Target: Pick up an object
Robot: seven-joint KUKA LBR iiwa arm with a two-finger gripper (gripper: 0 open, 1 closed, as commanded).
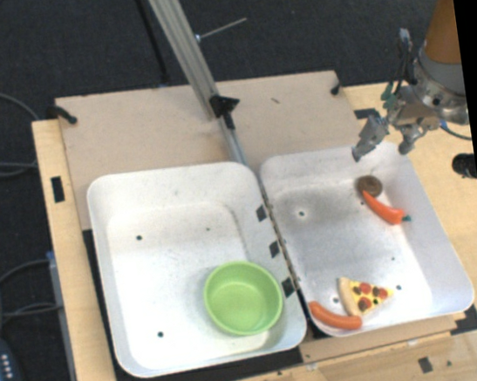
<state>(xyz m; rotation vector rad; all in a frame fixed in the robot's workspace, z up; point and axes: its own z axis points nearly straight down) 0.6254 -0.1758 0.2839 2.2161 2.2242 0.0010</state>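
My gripper (387,143) hangs open over the far right corner of the right bin (307,175), with nothing between its fingers. Just below it in the bin lie a small brown round piece (369,184) and an orange carrot-like piece (384,208) that touches it. Near the bin's front edge rest a pizza slice (361,295) and an orange sausage (334,315) beside it. A green bowl (243,296) sits at the front right of the left bin (135,208).
A slanted metal post (188,47) rises from the back of the bench between the bins. A brown board (141,124) lies behind the bins. Cables run over the dark floor at the left.
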